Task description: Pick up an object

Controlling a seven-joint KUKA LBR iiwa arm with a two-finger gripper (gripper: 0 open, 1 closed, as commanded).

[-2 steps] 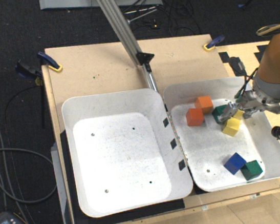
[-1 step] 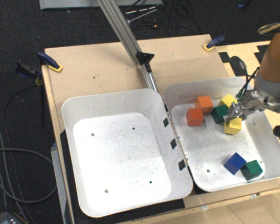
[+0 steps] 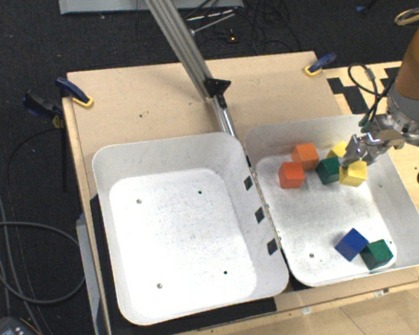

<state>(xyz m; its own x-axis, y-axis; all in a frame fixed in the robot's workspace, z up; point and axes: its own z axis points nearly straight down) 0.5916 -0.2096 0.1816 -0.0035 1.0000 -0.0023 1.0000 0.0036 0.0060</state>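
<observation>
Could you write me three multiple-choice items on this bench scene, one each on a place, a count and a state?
1. Where do the blocks lie?
A. in the left bin
B. in the right bin
C. on the bare bench

2. How many orange blocks are there?
A. one
B. two
C. four

3. How do the blue block and the nearest green block stand?
A. touching
B. stacked
C. in separate bins

Key:
1 B: all blocks sit in the right bin.
2 B: two orange blocks lie together.
3 A: the blue block touches the green block near the front rim.
</observation>
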